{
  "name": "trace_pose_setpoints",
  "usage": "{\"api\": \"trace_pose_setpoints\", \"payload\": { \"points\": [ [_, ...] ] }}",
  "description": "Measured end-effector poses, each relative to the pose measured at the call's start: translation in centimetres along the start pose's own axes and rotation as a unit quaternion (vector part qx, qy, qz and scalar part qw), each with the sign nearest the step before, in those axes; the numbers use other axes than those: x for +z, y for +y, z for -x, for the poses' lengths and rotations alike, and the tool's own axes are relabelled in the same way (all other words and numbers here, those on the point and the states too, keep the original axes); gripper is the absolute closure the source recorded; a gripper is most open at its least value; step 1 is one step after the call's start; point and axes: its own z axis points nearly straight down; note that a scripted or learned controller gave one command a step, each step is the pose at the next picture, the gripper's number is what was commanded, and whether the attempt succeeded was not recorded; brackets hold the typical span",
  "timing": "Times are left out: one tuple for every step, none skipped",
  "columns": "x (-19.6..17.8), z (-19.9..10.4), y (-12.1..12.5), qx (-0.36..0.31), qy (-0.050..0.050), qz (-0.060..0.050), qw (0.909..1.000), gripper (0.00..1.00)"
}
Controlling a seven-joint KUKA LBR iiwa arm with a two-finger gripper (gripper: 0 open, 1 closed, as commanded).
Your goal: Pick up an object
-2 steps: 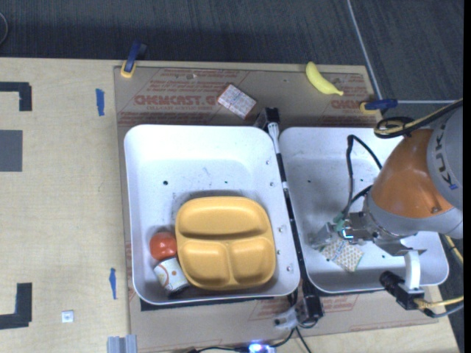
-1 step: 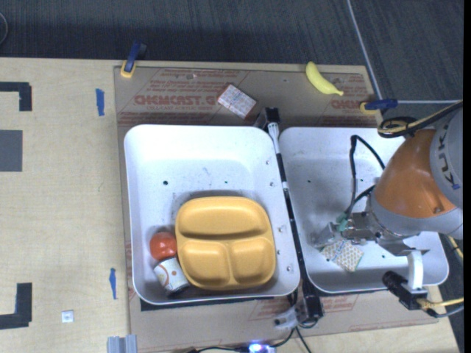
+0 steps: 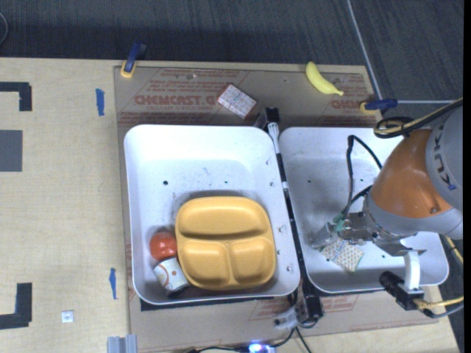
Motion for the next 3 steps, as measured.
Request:
{"api": "trace_pose_setpoints", "payload": {
  "points": [
    [0.01,-0.05,0.00,0.000,0.000,0.000,1.0000,0.00],
    [0.00,0.02,-0.01,0.000,0.000,0.000,1.0000,0.00],
    [0.01,-0.01,-0.01,0.000,0.000,0.000,1.0000,0.00]
  ]
}}
